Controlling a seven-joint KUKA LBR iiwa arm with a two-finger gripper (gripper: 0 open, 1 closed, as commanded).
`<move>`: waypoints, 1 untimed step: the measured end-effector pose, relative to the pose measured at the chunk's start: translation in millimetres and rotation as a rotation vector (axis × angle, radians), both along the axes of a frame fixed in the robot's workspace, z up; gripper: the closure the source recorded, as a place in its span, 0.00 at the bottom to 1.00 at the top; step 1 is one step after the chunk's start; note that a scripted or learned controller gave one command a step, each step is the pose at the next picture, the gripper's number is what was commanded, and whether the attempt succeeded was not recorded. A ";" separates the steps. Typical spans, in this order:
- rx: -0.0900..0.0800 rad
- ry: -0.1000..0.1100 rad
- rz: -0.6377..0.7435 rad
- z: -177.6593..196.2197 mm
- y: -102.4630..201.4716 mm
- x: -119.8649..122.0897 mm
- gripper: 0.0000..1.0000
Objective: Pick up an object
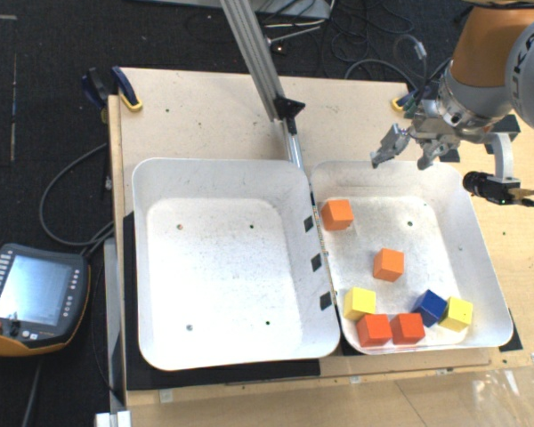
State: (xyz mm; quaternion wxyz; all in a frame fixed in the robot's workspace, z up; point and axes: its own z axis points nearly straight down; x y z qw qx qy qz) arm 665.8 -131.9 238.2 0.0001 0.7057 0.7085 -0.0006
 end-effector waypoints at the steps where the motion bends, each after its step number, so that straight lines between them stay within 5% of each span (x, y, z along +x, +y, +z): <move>1: 0.001 0.000 -0.006 14.6 0.1 -24.7 0.00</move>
